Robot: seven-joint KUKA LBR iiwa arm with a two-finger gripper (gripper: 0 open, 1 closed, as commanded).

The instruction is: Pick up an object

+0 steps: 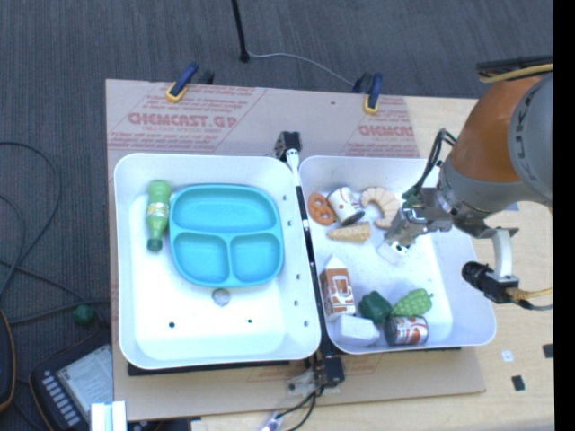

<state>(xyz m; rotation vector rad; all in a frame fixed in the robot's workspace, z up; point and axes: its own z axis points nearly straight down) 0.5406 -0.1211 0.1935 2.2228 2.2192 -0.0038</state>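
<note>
Beside shrimp (381, 201), pincer (402, 237) over right bin (467, 317)

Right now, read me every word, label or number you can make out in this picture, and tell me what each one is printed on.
"CHEMCAST GP", red print on the brown board under the bins, top left.
The same red print repeats on the board at top right, partly cut off, hard to read.
Carton, can and green bottle: labels too small and blurred to read.
</note>
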